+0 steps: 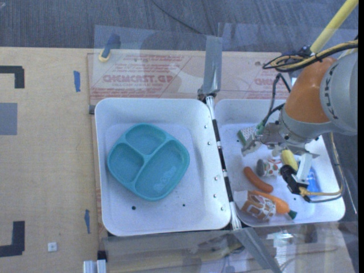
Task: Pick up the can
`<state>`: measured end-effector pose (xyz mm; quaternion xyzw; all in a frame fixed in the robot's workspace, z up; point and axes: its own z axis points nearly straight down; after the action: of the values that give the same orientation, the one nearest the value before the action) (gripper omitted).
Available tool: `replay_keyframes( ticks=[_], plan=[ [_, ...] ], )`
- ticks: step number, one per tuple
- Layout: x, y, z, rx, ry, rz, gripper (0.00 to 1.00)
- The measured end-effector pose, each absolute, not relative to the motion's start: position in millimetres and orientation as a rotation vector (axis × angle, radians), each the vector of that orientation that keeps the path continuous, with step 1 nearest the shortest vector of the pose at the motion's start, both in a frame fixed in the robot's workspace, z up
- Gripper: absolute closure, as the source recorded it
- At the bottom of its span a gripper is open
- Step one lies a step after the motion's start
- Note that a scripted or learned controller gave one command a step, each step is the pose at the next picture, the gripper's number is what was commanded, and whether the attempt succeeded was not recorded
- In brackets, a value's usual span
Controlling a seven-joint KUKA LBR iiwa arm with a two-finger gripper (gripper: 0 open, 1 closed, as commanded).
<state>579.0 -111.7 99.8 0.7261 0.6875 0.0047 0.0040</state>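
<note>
The can (269, 166) is small, with a grey end and a red-and-white label, and lies on its side near the middle of the right bin (335, 206). My gripper (272, 147) hangs low over that bin, just above and behind the can, under the orange-banded wrist (306, 98). The gripper's grey body hides how it meets the can, and I see nothing lifted off the bin floor.
Around the can lie a red sausage (259, 179), a carrot (277, 202), a brown patterned packet (259, 208), a yellow banana (289, 157), a blue item (312, 181) and a green-white piece (247, 134). The left bin (114, 209) holds a teal divided plate (149, 161).
</note>
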Motion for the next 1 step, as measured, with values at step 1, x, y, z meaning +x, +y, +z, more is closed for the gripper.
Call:
replay_keyframes(
  ticks=[1],
  plan=[
    [540.5,-139.7,88.5,2.408,2.013,0.011,0.0]
  ],
)
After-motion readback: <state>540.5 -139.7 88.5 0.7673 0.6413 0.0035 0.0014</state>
